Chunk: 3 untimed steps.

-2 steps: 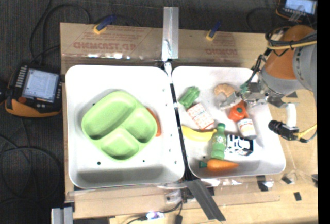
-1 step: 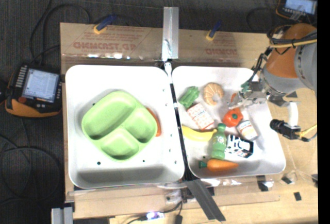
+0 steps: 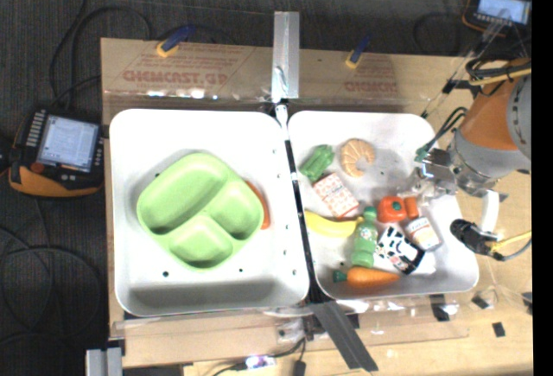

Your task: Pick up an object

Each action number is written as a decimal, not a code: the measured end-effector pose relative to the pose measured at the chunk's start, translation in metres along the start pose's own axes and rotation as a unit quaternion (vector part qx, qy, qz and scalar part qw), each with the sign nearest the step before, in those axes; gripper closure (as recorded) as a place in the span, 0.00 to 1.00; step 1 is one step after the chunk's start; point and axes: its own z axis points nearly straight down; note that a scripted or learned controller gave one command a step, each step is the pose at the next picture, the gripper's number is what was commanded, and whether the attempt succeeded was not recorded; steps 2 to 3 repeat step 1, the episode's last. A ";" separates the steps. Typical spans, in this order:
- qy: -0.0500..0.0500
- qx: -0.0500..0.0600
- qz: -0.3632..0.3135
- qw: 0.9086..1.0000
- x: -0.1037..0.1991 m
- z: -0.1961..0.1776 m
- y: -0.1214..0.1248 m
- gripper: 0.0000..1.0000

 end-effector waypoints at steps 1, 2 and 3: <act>-0.001 -0.001 -0.007 1.000 0.049 -0.091 -0.011 1.00; -0.001 -0.001 -0.007 1.000 0.049 -0.091 -0.011 1.00; -0.001 -0.001 -0.007 1.000 0.049 -0.091 -0.011 1.00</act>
